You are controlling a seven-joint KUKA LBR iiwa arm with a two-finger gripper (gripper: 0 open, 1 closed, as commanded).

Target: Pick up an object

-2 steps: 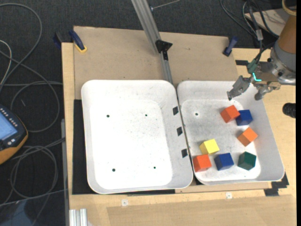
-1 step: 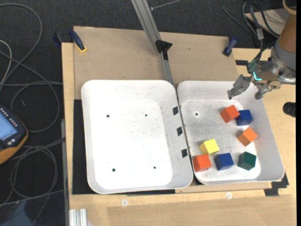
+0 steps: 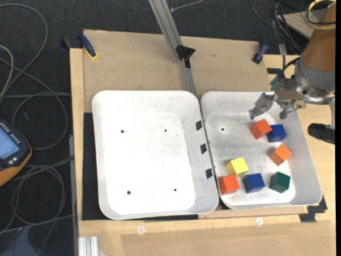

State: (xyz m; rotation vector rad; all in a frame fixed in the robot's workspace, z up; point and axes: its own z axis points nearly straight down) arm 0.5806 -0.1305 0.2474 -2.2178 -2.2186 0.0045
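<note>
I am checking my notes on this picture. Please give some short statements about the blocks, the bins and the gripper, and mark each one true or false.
1. All blocks lie in the right bin. True.
2. The gripper holds the yellow block. False: it is open above the bin's far end, with nothing between its fingers.
3. The red-orange block touches a blue block. True.
4. The green block is in the left bin. False: it lies near the right bin's near edge.
5. There are two blue blocks. True: the second lies beside the green one.
</note>
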